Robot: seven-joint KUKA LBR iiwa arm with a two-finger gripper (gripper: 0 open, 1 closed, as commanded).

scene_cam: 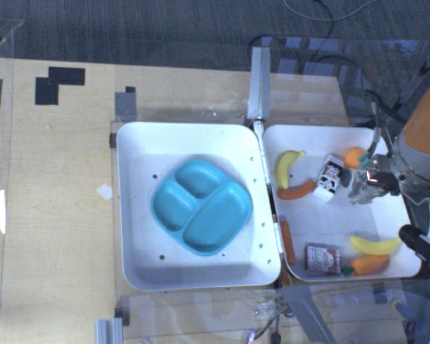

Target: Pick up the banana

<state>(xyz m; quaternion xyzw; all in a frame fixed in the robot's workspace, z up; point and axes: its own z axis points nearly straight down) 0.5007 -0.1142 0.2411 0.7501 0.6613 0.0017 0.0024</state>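
Note:
Two bananas lie in the right bin [387, 136]. A yellow-green banana [287, 165] curves near the bin's upper left, just above an orange-red sausage-like piece [296, 191]. A plain yellow banana [375, 245] rests near the lower right corner, touching a carrot [370, 264]. My gripper [363, 186] hangs over the bin's right-middle, beside a small white and black carton [331, 177] and just below an orange [353, 157]. It is well apart from both bananas and nothing shows in its hold.
The left bin [140, 264] holds a blue divided plate [202, 206]. In the right bin, a red packet [321, 259] lies at the front and a hot dog [288, 241] along the left wall. The arm's body covers the bin's right edge.

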